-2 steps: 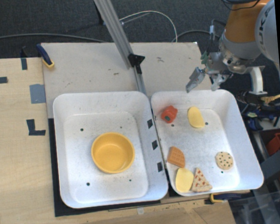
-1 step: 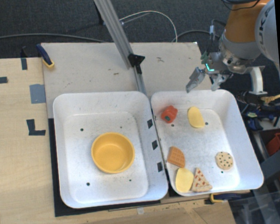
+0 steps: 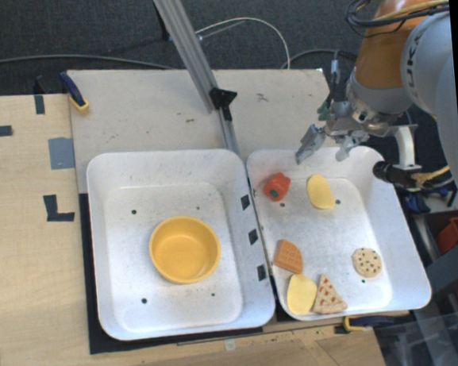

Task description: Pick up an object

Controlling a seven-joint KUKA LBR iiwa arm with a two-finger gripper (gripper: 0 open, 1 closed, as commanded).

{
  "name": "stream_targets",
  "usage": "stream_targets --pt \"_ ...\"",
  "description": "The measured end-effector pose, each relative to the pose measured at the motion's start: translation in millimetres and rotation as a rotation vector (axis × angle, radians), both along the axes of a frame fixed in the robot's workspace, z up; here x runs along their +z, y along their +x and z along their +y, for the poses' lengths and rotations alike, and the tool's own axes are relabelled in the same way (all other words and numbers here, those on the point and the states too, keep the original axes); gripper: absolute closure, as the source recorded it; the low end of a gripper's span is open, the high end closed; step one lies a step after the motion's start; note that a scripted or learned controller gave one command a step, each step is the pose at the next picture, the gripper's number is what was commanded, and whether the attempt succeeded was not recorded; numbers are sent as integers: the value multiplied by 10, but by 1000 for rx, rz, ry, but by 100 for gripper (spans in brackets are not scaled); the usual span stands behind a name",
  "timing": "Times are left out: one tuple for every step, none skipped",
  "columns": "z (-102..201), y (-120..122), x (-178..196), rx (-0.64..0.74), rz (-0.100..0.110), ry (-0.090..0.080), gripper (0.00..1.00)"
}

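My gripper (image 3: 322, 149) hangs open over the far edge of the right bin (image 3: 392, 228), with nothing between its fingers. Just below it in that bin lie a pale yellow oval piece (image 3: 320, 192) and, to the left, a red tomato-like toy (image 3: 276, 187). Toward the near side of the bin sit an orange bread-like piece (image 3: 288, 256), a yellow cheese-like piece (image 3: 301, 294), a pizza slice (image 3: 329, 295) and a round cookie (image 3: 367, 262). A yellow bowl (image 3: 184, 248) rests in the left bin (image 3: 113, 228).
A grey metal pole (image 3: 193, 50) slants down to the gap between the bins at the far side. A yellow-handled clamp (image 3: 73, 90) sits at the bench's far left corner. Cables (image 3: 264, 32) run behind the bins.
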State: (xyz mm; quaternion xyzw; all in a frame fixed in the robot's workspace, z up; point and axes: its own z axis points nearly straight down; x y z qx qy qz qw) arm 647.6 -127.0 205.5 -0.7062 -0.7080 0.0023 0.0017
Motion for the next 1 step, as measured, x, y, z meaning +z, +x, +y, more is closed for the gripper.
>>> stream_targets --pt "2 -80 -466 0 1 0 0"
